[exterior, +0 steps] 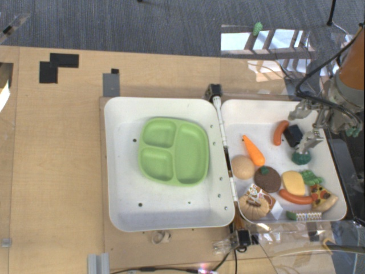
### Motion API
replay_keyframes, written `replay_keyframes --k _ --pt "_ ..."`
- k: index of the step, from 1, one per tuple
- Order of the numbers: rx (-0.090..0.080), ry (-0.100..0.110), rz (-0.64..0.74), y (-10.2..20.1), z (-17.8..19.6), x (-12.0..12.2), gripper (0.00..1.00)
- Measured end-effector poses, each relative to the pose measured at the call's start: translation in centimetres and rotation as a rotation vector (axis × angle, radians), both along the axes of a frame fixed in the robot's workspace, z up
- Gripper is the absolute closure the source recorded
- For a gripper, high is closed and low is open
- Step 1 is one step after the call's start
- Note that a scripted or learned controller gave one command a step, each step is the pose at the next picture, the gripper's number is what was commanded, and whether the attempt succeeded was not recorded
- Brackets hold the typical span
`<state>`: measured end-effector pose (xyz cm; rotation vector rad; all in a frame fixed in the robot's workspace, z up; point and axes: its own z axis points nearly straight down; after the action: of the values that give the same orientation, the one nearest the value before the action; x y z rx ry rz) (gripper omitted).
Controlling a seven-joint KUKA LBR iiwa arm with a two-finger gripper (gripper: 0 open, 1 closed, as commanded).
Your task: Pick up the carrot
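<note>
The carrot (pixel 253 150) lies slanted in the right bin (pixel 336 170), near its left wall and just above a beige ball (pixel 242 167) and a brown round piece (pixel 267 178). The claw (pixel 305 131) hangs over the bin's upper right part, apart from the carrot; whether it is spread or closed I cannot tell. The left bin (pixel 122 170) carries a green divided plate (pixel 174 150).

Both bins (pixel 122 170) are plain white, sitting on a light tan wood table (pixel 51 170) with a few black blocky marks. The divided plate (pixel 174 151) is pale lime green. The carrot (pixel 254 150) is bright orange. Next to it there's a beige ball (pixel 242 167), a dark brown round thing (pixel 267 178), a yellow piece (pixel 293 182), and two red-orange sausages (pixel 280 132). The floor (pixel 114 13) is blue-grey carpet.
</note>
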<state>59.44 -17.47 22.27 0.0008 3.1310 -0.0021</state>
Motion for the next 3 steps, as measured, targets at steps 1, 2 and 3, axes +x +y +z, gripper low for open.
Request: replay_keyframes --k 1,2,3 --pt "-0.001 -0.016 -0.018 5.4 -12.8 -3.3 0.0" --pt "0.001 -0.017 -0.15 8.5 -12.7 -0.1 0.0" --pt "0.008 -0.015 -0.478 9.3 -12.8 4.2 0.0"
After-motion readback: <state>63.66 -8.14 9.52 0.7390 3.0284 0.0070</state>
